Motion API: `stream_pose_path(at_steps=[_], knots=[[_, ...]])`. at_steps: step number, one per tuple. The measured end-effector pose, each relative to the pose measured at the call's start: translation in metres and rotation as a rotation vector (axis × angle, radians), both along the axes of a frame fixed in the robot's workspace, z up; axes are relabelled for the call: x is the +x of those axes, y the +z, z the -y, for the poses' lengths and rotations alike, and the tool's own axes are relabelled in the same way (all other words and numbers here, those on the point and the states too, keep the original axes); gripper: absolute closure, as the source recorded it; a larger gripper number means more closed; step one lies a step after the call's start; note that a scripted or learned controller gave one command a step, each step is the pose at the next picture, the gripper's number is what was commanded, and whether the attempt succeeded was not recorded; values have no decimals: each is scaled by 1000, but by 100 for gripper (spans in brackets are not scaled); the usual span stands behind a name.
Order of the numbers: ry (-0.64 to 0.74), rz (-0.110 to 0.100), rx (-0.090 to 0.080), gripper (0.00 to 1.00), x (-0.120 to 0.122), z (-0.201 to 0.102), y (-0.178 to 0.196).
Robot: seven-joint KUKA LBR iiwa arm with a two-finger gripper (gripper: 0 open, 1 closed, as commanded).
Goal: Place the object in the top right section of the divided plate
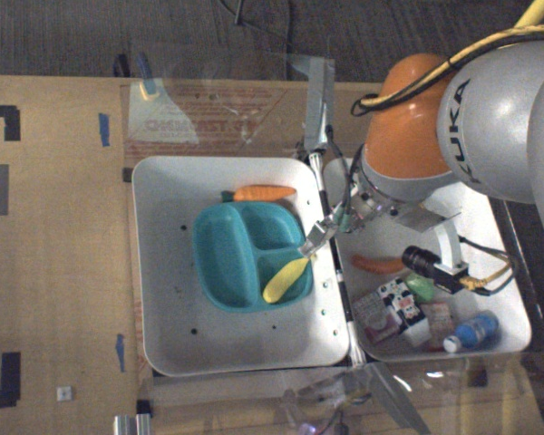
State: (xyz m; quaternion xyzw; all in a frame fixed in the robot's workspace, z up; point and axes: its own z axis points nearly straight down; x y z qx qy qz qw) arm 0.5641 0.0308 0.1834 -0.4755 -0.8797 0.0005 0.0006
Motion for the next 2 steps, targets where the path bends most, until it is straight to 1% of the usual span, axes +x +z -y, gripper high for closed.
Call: stream_pose_path(at_steps=[1, 2], knots=[[180, 6, -1, 0, 39, 10, 1], [156, 3, 0, 0, -17, 18, 62]])
